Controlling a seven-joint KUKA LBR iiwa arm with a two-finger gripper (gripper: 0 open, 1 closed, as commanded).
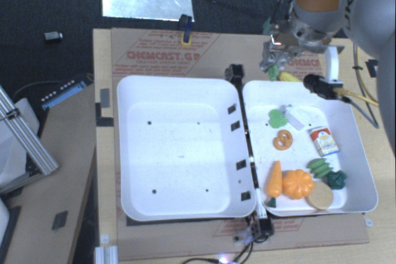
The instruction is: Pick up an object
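I see the gripper (276,65) above the right bin's (352,133) far edge, clamped on a yellow-green toy (283,75).

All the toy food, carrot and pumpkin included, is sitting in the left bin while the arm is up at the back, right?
Not quite. The camera view shows the carrot, the pumpkin and the other toy food in the right bin, not the left. The gripper is up at the back, as you say.

Bright, even overhead light, glare on the white bins (179,86), slightly soft focus.
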